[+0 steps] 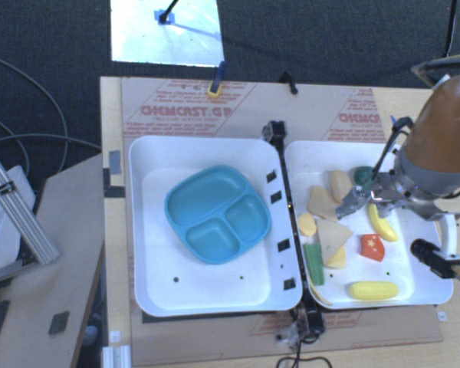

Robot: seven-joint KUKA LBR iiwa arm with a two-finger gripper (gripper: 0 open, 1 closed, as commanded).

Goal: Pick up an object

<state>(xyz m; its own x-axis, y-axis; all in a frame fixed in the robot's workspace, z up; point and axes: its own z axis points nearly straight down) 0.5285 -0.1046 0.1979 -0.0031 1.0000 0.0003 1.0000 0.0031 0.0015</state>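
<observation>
Approach step in hand: gripper hovers low in the right bin; finger opening cannot be told, nothing visibly held. Banana lies just beside it; next move requires alignment above it.

A single fixed camera looks down on the bench from above at a slant, far enough off to take in both white bins whole. The left bin fills the middle of the frame, the right bin the lower right. The arm enters at the right edge. Dark floor runs across the top, and the upper left holds what may be a reflective sheet.
</observation>
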